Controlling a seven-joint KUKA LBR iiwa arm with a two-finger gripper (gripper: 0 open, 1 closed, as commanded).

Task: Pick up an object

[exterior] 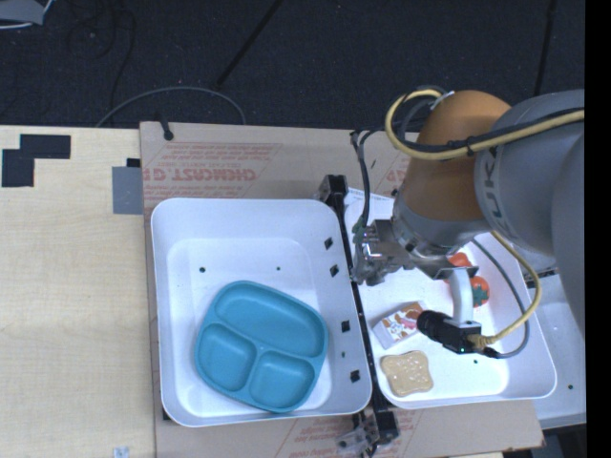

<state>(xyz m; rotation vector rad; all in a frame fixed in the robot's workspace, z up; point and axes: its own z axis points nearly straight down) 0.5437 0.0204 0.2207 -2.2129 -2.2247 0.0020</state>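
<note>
My gripper [370, 263] hangs low over the left side of the right bin [533, 375], close to the divider between the two bins; the grey wrist and orange band above hide most of it. Just below it lie a small white and red packet [398, 324] and a tan toast-shaped piece [407, 373] on the bin floor. An orange, red and green toy [475, 289] lies to the right, partly behind a white tube. I see nothing held by the gripper. A blue divided plate [260, 346] rests in the left bin [181, 232].
A black connector [447, 332] on a yellow cable dangles from the arm over the middle of the right bin. Both bins sit on a cardboard sheet [248, 165] on the light wooden bench. The arm's bulk covers the right bin's far half.
</note>
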